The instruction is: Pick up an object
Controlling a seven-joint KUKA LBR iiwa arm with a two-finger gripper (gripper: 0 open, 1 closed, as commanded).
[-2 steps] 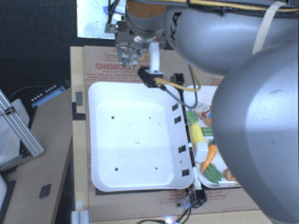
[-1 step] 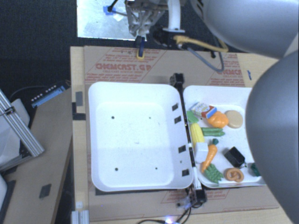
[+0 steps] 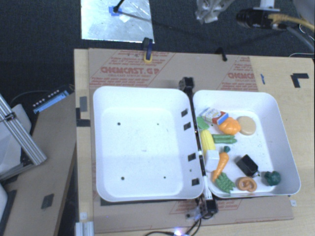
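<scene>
The right bin (image 3: 275, 107) holds several toy foods. Among them are an orange fruit (image 3: 230, 126), a beige disc (image 3: 247, 125), a red and white box (image 3: 212, 114), a yellow corn cob (image 3: 207, 140), a carrot (image 3: 221, 165), a black block (image 3: 246, 164), a brown ring (image 3: 246, 184) and a dark green piece (image 3: 271, 177). My gripper (image 3: 212, 6) hangs high at the top of the view, beyond the bench's far edge and well away from the bin. It looks blurred.
The left bin (image 3: 142, 141) lies beside the right one, with a black hinge strip (image 3: 194, 136) between them. Both rest on a brown board (image 3: 172, 68). A shiny metal sheet (image 3: 117, 11) lies on the dark floor behind. Cables and a black fitting (image 3: 256, 18) are at the top right.
</scene>
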